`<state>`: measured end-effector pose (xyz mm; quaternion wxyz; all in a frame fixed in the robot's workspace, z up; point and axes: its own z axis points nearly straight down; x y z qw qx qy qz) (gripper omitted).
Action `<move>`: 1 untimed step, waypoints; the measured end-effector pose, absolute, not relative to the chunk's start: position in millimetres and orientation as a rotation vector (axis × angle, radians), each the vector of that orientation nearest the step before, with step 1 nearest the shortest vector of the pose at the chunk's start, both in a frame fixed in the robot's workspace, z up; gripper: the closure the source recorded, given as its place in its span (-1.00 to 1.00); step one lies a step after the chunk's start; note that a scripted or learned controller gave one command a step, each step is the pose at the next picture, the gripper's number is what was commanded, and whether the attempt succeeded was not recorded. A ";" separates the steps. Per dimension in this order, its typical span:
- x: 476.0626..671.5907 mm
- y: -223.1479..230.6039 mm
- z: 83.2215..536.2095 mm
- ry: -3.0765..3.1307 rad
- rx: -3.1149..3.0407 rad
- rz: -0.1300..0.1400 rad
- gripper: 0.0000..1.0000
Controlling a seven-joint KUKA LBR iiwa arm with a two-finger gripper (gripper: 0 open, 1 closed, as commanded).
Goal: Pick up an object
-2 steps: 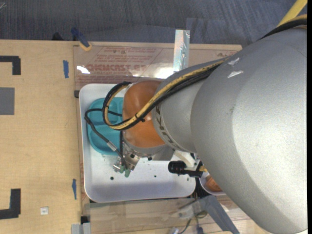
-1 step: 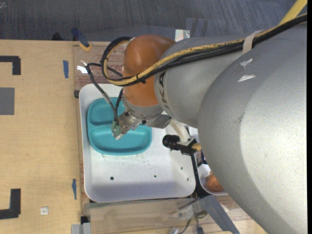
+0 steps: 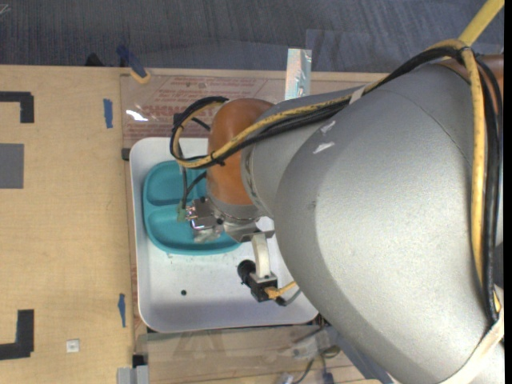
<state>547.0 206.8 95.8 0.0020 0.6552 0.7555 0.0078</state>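
Note:
A teal divided dish (image 3: 164,194) lies in the upper left part of the white bin (image 3: 160,294). My gripper (image 3: 200,221) reaches down over the dish's right side, at or just above its surface. The metal wrist and the orange band (image 3: 228,150) hide the dish's right end. I see nothing held in the gripper. The grey arm covers the right part of the bin.
A small dark speck (image 3: 183,293) lies on the bin floor near the front. A black and white fitting (image 3: 258,274) hangs from the arm over the bin. The tan bench (image 3: 64,214) with black corner marks and blue tape lies to the left.

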 end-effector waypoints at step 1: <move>548.3 217.6 95.8 1.902 2.497 0.031 1.00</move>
